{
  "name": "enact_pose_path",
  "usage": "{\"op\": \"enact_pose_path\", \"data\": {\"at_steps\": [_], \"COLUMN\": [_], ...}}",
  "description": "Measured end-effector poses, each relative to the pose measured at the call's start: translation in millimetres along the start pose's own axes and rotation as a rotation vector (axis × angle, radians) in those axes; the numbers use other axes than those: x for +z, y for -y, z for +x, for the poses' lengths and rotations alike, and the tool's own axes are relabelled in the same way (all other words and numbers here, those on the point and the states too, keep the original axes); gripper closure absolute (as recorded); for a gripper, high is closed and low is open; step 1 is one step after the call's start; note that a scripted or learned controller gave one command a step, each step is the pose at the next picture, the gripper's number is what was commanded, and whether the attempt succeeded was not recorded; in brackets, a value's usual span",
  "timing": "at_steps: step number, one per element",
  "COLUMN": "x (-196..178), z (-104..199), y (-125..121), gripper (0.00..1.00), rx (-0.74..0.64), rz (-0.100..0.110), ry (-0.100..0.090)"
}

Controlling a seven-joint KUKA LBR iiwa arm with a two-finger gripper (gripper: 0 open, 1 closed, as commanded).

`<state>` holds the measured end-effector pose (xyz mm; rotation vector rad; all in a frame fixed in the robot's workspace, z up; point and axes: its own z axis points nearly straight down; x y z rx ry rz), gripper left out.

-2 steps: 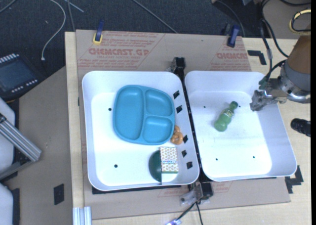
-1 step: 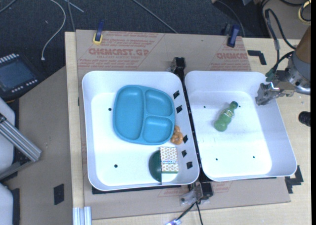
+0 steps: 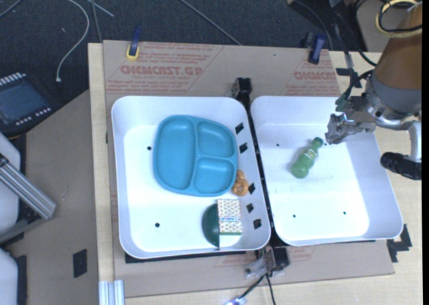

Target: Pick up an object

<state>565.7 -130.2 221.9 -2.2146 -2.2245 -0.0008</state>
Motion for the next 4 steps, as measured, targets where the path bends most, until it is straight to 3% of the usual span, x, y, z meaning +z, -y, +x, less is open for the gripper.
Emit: {"op": "enact_pose_path", "data": {"at_steps": [2, 3, 4], "x": [9, 13, -6], "z": [112, 165, 216], "y": [10, 31, 42], "gripper": [1.0, 1.0, 1.0], "rx": [-0.001, -0.001, -0.003], "rz": [0.002, 0.003, -0.003], "ry": [-0.001, -0.001, -0.001]}}
